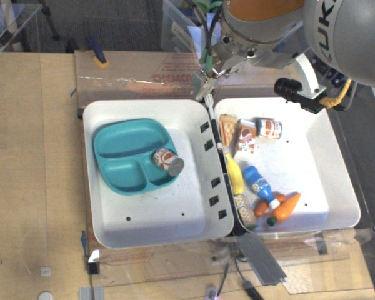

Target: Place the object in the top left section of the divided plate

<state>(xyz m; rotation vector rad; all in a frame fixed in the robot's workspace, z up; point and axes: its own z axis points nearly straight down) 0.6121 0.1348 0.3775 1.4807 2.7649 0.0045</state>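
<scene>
Closest to us, at about 5 o'clock in the right bin, we see an orange carrot lying in a small heap of toy food. Just past it lies a blue bottle, and at its 9 o'clock a yellow thing rests along the bin's left wall. In the left bin sits the teal plate, which has one big part on the far side and two small parts on the near side. The can lies on its side at the plate's 4 o'clock, in the small right part, and it sticks out over the rim. Farther back in the right bin, at about 11 o'clock, we see brown packets with a second can just beside them. Farthest of all, the claw hangs at 12 o'clock over the wall between the two bins, well apart from the can on the plate. We cannot tell if the claw is spread or pressed together. Above it we see the grey arm with its orange band.
</scene>
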